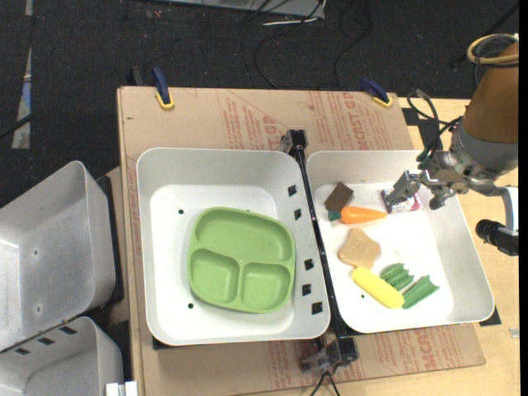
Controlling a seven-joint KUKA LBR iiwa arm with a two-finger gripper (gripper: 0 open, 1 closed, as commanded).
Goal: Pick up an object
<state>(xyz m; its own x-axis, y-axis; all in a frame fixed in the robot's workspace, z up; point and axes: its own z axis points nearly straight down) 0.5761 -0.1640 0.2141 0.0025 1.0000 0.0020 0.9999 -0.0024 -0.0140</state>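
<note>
Low in the right white bin (474,250) lie a yellow corn cob (377,287) and green bean pods (407,282); above them a tan bread slice (360,248), an orange carrot (363,215) and a brown block (338,196). Upper right, the gripper (404,192) hovers beside a small pink-and-white item (399,204). Whether it is apart or together I cannot tell, so it is best to centre over that item, then descend straight, clear of the carrot.

Small pink-white packet (402,204) beside orange carrot (363,215), right bin.
</note>
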